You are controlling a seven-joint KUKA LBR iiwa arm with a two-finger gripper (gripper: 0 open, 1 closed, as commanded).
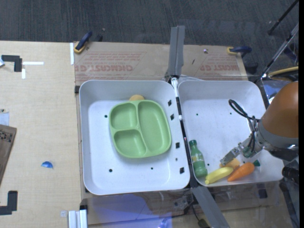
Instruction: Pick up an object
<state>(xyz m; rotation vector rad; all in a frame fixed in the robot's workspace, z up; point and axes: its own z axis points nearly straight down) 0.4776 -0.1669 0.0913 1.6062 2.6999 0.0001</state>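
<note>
My gripper is low in the right bin, near its front right corner, at the end of the grey arm with the orange band. Just below its tip lie an orange carrot, a yellow banana and a small orange piece between them. The gripper's tip sits right above the small orange piece, and contact cannot be judged. A green bottle lies against the right bin's left wall.
The left bin holds a green divided plate with a yellowish thing peeking out behind its far edge. A grey divider runs between the bins at the back. A brown board lies behind them.
</note>
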